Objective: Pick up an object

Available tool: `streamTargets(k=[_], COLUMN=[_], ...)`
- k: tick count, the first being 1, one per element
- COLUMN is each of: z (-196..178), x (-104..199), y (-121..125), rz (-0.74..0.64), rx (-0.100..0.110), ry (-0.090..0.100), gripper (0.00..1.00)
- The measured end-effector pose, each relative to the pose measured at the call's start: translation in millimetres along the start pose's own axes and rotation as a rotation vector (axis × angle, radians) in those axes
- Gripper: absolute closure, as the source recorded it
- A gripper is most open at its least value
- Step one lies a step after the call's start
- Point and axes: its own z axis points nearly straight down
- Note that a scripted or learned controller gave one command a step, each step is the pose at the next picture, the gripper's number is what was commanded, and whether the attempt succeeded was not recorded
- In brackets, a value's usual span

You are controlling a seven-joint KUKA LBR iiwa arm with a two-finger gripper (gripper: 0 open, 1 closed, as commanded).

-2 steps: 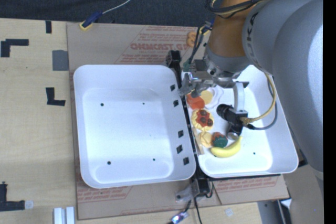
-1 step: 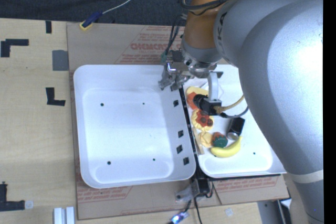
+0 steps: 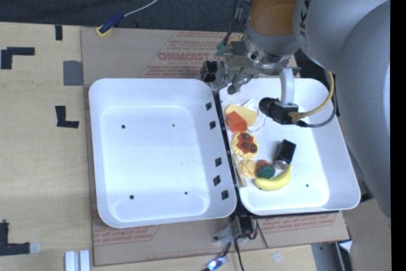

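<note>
The right white bin (image 3: 330, 190) holds several small toy items along its left side: an orange-red block (image 3: 236, 120) on a pale yellow piece (image 3: 248, 113), a pizza-like slice with dark spots (image 3: 245, 144), a green and red item (image 3: 264, 169), a yellow banana (image 3: 274, 181) and a black box (image 3: 285, 152). My gripper (image 3: 231, 82) hangs over the bin's far left corner, just above the orange-red block. I see nothing between its fingers. A black cylinder (image 3: 271, 108) on the wrist juts out over the bin.
The left white bin (image 3: 104, 136) lies beside the right one, joined along a divider with black clips (image 3: 219, 149). Both rest on a cardboard sheet (image 3: 158, 51). The large grey arm (image 3: 355, 41) covers the right bin's far right side.
</note>
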Motion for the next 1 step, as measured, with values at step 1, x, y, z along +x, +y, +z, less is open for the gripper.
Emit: streamTargets(k=[1], z=[-69.0], x=[9.6], y=[45.4], rz=[-0.003], rx=[-0.002], ry=[0.0], gripper=[1.0])
